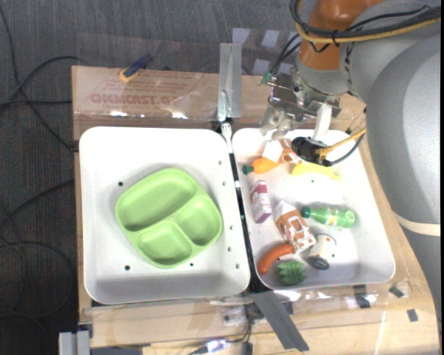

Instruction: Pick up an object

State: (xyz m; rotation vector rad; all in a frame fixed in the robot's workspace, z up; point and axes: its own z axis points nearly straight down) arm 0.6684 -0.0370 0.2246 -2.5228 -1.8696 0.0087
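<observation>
My gripper (281, 124) hangs over the far end of the right bin (377, 220), just above its back rim. Below it lie a small orange and white box (285, 154), an orange piece with a green tip (263, 166) and a yellow banana (315, 171). Further forward in the same bin are a purple and white bottle (260, 200), a green bottle (330, 216), an orange and white carton (295, 230), a carrot (273, 257), a green broccoli-like piece (291, 272) and a white and black item (322, 251). Nothing shows in the gripper.
The left bin (103, 154) holds a green divided plate (169, 217). A ridge (237, 198) separates the two bins. Behind them lie a cardboard sheet (148, 95) and a small blue and yellow item (135, 66). The arm's grey body (414, 109) fills the right side.
</observation>
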